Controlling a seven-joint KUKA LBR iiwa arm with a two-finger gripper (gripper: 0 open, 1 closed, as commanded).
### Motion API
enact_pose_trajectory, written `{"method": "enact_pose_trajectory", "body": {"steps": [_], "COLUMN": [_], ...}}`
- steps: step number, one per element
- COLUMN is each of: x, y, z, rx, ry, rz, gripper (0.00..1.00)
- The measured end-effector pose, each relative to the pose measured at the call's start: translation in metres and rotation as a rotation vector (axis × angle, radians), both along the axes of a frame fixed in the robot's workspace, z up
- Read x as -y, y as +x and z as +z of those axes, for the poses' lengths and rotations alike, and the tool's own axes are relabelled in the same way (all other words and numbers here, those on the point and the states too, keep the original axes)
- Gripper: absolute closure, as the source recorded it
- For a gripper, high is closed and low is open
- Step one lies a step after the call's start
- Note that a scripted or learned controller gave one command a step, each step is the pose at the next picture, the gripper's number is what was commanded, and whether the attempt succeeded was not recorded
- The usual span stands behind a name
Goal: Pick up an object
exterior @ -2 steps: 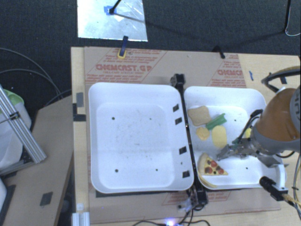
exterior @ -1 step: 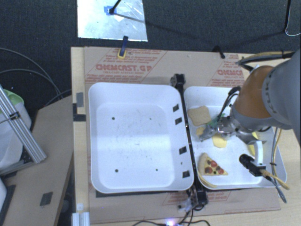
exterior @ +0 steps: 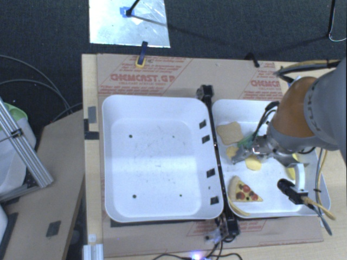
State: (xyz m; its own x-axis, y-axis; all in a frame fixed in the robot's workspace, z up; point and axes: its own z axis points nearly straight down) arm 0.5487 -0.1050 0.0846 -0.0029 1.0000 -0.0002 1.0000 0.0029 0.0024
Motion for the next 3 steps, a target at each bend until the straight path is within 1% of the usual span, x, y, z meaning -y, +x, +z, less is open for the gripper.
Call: {"method": "enact_pose_trajectory", "body": {"steps": [2, 3], "x": [0.0, 0.001], "y": [0.0, 0.001], "z": [0.0, 0.012], "rx": [0.0, 0.004], "ry": [0.0, -0.002], "rz": [0.0, 0.002], "gripper": [0.0, 1.0]}}
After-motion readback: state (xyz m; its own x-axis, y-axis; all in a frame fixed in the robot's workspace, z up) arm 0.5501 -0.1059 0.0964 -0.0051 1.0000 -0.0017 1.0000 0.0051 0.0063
